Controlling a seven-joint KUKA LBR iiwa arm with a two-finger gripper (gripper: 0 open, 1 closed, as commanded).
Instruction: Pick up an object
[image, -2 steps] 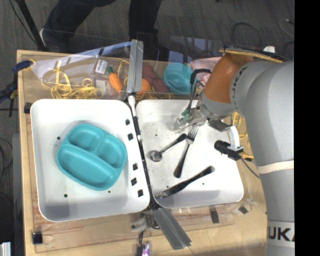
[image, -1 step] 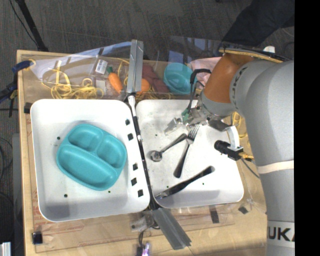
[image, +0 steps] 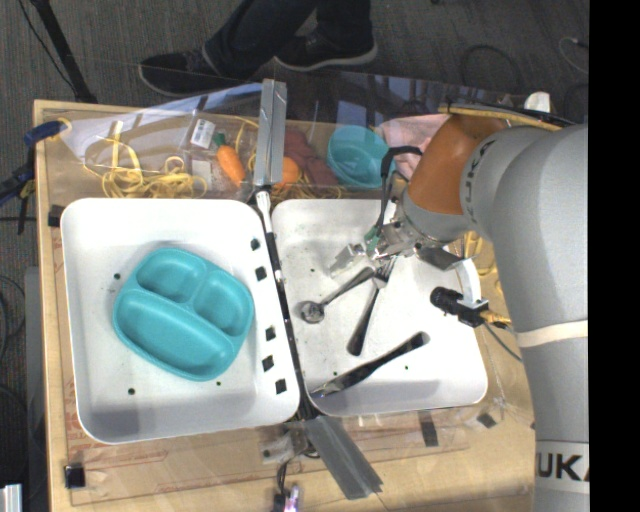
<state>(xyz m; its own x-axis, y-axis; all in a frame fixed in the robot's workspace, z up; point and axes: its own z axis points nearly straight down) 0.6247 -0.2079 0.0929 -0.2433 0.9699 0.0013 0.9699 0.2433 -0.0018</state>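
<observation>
In the right bin: the arm's working area at this moment.
Right bin (image: 455, 385): shallow, white; it held a spoon, a fork and a black-handled utensil.
Spoon (image: 335, 297): metal, bowl toward the divider, handle running up toward the gripper.
Fork (image: 368, 305): dark handle, tines uppermost, just beside the spoon handle.
Black-handled utensil (image: 372, 365): lay slantwise near the bin's front wall, apart from the other two.
Gripper (image: 372, 250): low over the fork's tines and the spoon's handle end; its opening could not be told, and nothing was seen held in it.
Left bin (image: 100, 400): held a teal divided plate (image: 183, 312), well apart from the gripper.
Step in hand: judged the descent onto a utensil, grasp not yet made.
Next move: would call for closing on one handle alone, then a straight lift.
</observation>
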